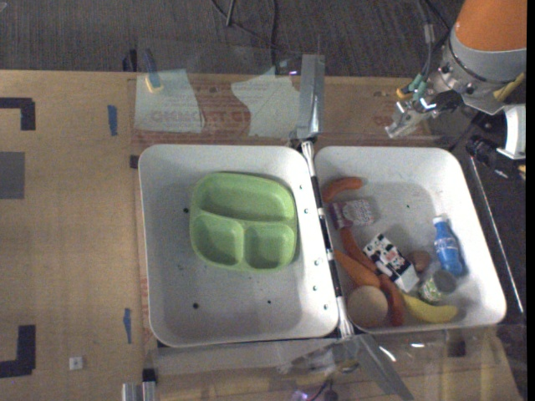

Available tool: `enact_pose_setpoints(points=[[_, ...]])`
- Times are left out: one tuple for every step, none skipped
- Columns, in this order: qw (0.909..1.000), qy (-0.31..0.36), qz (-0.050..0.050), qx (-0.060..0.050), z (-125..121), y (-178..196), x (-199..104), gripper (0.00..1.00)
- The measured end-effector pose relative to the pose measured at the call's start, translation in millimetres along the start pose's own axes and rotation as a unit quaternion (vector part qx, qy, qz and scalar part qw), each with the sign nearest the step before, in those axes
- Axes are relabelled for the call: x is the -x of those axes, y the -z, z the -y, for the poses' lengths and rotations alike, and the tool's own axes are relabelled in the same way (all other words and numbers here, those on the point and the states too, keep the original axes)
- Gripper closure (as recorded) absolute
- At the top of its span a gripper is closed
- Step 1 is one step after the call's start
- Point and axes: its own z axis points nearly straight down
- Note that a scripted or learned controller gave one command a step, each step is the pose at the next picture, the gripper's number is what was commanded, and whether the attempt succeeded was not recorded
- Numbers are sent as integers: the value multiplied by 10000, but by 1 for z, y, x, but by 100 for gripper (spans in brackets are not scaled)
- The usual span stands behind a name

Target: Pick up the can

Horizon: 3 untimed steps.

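Tabletop [67,249]: tan wood, black and blue tape marks at left; dark floor along top. End effector [407,117] at upper right, above right bin [468,182], finger state unclear. Can [438,286] in lower right of that bin, beside blue bottle [448,246]. Green tray [243,222] in left bin [167,291].

a pale wooden bench [67,249] fills most of the view, its top marked with black tape corners [20,114] at the left edge and short strips of blue tape [112,119]. beyond its far edge lies a dark grey carpeted floor [100,15], where a black cable [242,2] loops. clear plastic sheets [213,98] lie flat on the bench behind the bins. the light is even and soft, with faint glare on the plastic.
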Motion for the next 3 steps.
enact_pose_setpoints(points=[[10000,0,16,30,-1,11,1,100],[10000,-1,32,61,-3,23,2,100],[9999,0,49,90,-4,34,3,100]])
